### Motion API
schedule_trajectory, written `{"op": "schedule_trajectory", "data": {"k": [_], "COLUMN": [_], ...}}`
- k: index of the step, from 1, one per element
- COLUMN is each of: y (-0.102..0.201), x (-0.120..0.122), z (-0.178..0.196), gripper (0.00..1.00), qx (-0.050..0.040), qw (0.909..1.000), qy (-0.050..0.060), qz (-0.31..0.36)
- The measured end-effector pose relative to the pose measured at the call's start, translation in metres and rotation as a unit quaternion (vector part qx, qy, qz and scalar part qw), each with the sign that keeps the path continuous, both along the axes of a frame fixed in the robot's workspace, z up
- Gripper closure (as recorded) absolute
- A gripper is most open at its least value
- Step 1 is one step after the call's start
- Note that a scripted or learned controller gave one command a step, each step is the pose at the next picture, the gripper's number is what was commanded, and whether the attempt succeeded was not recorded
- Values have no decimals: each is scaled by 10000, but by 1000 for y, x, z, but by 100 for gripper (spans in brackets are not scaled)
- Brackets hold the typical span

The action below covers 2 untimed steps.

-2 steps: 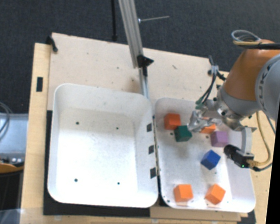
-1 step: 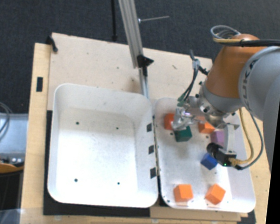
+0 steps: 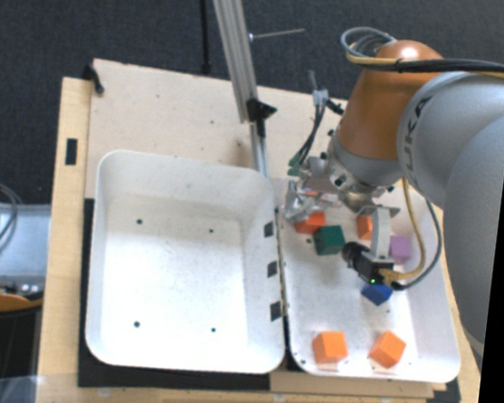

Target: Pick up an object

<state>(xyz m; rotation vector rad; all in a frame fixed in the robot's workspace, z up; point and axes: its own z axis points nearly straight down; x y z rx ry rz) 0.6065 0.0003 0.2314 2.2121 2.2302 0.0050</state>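
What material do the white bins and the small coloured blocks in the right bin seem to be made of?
The left bin and the right bin look like moulded plastic: smooth white, rounded rims, soft sheen. The orange block, its orange neighbour, the green block and the blue block have flat faces in matte, even colour, perhaps foam or painted wood; the view leaves this open.

Two bins [image 3: 191,179], seven blocks [image 3: 330,346]

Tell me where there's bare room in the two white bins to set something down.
The left shallow white bin has a bare floor. In the right shallow white bin, only the strip between the dark green cube and orange cube is free; its upper half is crowded.
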Motion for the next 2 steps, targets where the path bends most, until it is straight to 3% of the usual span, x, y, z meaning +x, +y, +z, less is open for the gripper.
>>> {"op": "schedule_trajectory", "data": {"k": [2], "y": [98], "x": [-4], "z": [-4], "gripper": [100], "qx": [0], "qw": [10000], "qy": [11], "qz": [-3]}}
